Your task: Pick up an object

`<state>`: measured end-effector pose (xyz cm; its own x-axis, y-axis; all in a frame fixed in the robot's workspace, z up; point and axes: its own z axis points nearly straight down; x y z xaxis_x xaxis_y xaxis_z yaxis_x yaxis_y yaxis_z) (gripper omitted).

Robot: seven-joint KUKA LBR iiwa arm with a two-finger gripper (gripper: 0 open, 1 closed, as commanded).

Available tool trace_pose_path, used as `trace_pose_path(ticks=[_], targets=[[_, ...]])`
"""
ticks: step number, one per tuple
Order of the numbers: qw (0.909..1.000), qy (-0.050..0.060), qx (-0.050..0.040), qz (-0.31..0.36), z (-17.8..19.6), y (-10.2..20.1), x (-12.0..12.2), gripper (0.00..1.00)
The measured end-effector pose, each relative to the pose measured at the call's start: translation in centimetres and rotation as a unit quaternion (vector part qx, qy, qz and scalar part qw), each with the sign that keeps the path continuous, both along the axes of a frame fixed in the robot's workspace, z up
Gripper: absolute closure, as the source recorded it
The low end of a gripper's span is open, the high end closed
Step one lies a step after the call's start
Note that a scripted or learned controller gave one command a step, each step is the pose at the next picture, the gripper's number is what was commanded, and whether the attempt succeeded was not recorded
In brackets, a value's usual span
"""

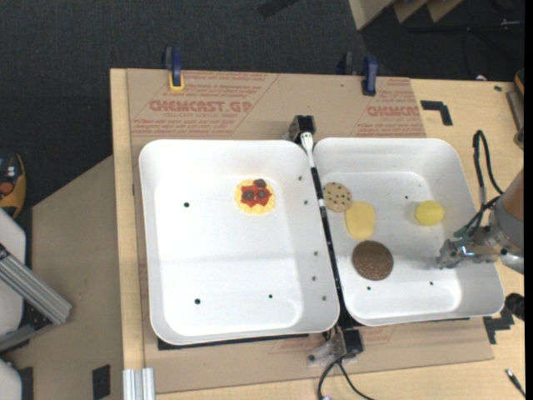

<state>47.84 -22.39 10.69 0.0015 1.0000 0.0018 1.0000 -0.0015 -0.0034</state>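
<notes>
Plainly, in the camera view the risk lay in how far the gripper (454,252) sat from anything worth taking. It hung low over the right edge of the right bin (391,150), and its tip was too small and blurred to tell how it was set, so I cannot tell whether it was wide or narrow; nothing could be seen in it. A blind descent there would likely have closed on bare bin floor.

The nearest thing was the yellow ball (430,213), up and to the left of the tip, near but apart. Being round, it would probably have rolled off if nudged from one side. The brown disc (372,260) lay flat further left, with a pale yellow piece (361,220) just above it and a speckled cookie (336,196) close to the bin's left wall; all 3 looked thin and hard to get under.

In the left bin (166,248) a small pizza-like toy (256,196), red on yellow, lay alone, well apart from the arm.
</notes>
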Motion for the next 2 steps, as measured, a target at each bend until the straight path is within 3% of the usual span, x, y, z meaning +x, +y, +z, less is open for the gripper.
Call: trace_pose_path(ticks=[2], targets=[[1.0000, -0.003, -0.0023, 0.000, 2.23, -0.04, 0.12, 1.00]])
